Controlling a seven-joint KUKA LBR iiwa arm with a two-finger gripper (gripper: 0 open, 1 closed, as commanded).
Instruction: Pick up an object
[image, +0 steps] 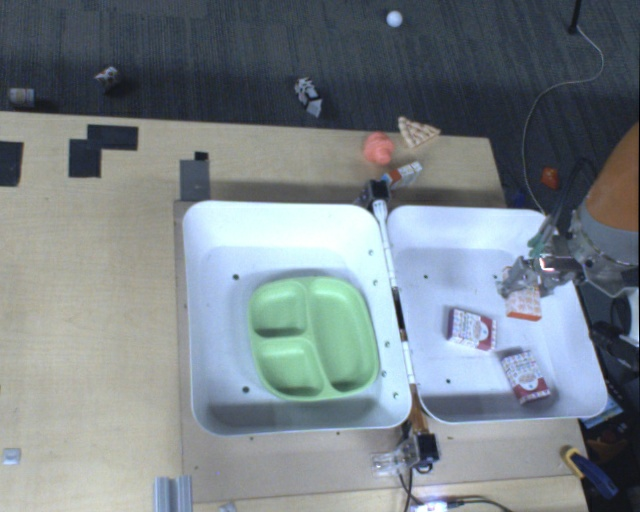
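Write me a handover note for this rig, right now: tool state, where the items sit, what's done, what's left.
Tool: over the right bin's far right side, with a small orange-and-white item at its tip. Whether it is actually gripped can't be told from this view.
Right bin: two red-and-white packets, one mid-bin, one nearer the front right corner.
Left bin: a green divided plate lying flat in the middle.
Outside the bins, on the bench behind them: a pink ball and a pizza-slice toy.
Done: arm is at an item.
Left: confirm the grasp, then lift clear.
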